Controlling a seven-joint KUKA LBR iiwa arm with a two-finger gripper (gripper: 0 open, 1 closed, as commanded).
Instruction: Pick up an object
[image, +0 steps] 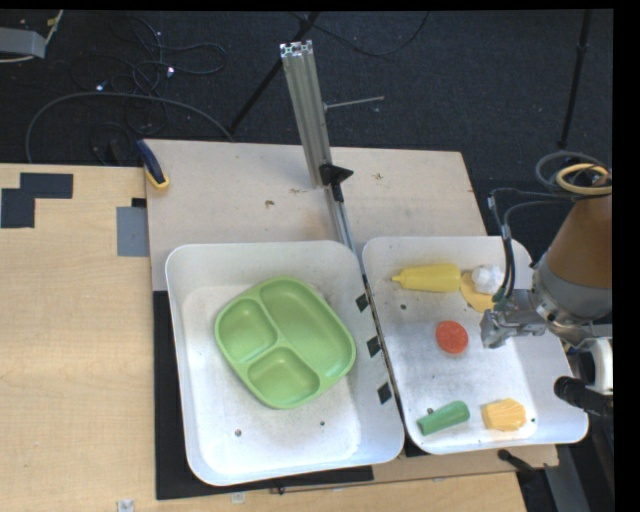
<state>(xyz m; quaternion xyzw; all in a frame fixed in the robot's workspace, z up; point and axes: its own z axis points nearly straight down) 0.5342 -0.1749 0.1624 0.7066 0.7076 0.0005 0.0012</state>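
1. Objects for picking lie in the right bin (400, 420), all to the left of or below the claw (497, 328); whether the claw is open or closed cannot be told.
2. The counter (70, 330) carries both bins; the left bin (190, 400) sits well left of the claw.
3. A green divided plate (285, 342) lies in the left bin, well apart from the claw.
4. A yellow toy (428, 278) lies up-left of the claw, near it.
5. A green cylinder (443, 417) lies below-left of the claw.
6. A yellow block (504, 414) lies below the claw.
7. A red round piece (453, 337) lies just left of the claw.
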